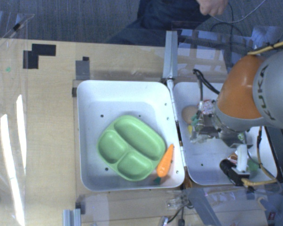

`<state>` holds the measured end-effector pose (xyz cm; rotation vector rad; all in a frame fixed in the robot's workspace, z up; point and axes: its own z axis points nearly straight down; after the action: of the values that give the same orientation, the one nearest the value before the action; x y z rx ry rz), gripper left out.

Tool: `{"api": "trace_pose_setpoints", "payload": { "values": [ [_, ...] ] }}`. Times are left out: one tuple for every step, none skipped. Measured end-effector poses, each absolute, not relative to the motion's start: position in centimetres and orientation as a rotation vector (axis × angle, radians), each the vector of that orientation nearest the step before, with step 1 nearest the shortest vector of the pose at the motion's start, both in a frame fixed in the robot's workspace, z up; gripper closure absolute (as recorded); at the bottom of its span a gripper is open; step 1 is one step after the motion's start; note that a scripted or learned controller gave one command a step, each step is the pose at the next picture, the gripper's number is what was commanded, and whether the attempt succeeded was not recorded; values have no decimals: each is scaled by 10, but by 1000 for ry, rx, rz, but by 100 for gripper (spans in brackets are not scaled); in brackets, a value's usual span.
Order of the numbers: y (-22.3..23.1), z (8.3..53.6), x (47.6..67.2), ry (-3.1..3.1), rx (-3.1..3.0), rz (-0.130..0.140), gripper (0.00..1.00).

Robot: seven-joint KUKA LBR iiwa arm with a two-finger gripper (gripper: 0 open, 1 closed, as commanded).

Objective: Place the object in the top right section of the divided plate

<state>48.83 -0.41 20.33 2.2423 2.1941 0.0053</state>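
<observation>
A green divided plate [130,147] lies in the left bin [92,173], turned at a slant. An orange toy carrot [165,160] with a green tip rests beside the plate's right edge, on the bin floor, not in any section. My gripper [197,130] hangs over the right bin [203,171], near its left wall, under the grey and orange arm. A pale round object [189,113] lies just behind the gripper in the right bin. I cannot make out whether anything sits between the fingers.
A metal divider [176,121] separates the two bins. A person stands behind the bench at the top. Black tape marks [37,54] lie on the wooden bench to the far left.
</observation>
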Motion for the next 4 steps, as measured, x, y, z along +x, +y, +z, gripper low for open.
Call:
{"api": "trace_pose_setpoints", "payload": {
  "values": [
    [93, 363, 488, 2307, 2125, 10, 100],
    [93, 362, 488, 2308, 2124, 9, 0],
    [186, 417, 488, 2063, 2364, 8, 0],
    [235, 423, 487, 1490, 2765, 8, 0]
  ]
}}
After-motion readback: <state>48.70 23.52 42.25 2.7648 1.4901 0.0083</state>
